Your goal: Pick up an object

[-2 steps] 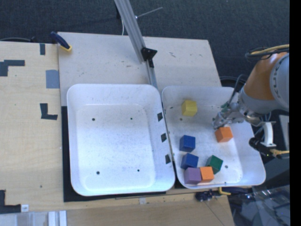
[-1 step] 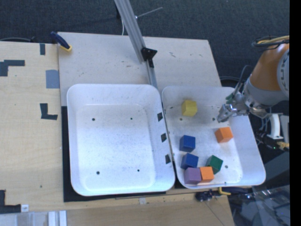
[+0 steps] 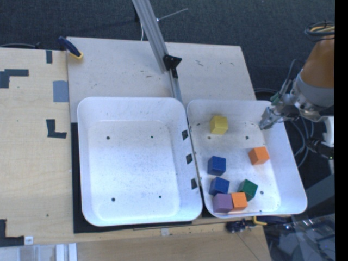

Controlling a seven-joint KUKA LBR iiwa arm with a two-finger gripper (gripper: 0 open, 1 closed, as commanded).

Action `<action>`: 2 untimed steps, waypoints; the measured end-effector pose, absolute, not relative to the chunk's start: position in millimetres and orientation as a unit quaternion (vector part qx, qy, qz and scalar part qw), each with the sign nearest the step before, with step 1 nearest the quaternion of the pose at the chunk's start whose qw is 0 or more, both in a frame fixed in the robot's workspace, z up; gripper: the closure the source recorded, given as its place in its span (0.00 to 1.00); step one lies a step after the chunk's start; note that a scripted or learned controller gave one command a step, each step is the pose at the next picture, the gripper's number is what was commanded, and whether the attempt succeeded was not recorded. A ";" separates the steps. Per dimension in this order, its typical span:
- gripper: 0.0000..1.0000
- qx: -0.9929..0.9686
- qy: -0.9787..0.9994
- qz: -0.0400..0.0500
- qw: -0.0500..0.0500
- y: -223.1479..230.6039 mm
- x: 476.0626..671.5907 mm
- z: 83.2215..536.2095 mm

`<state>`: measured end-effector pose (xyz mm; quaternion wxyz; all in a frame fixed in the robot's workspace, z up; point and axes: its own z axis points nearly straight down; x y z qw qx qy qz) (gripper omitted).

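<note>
I saw gripper [image 3: 267, 120] poised over right bin [image 3: 283, 200] near its upper-right rim | couldn't tell finger state | nothing held | blocks loose in bin; orange block [image 3: 259, 155] nearest, likely first target

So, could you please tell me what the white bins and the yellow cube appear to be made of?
White bins: likely moulded plastic, going by the rounded corners and smooth, slightly speckled surface. Yellow cube: matte and uniformly coloured, possibly foam or painted wood; unclear.
</note>
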<state>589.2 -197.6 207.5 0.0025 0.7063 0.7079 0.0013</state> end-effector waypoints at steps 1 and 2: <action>1.00 0.706 0.708 0.001 0.002 -187.3 587.3 262.5; 1.00 0.704 0.710 0.001 0.000 -130.0 593.2 267.4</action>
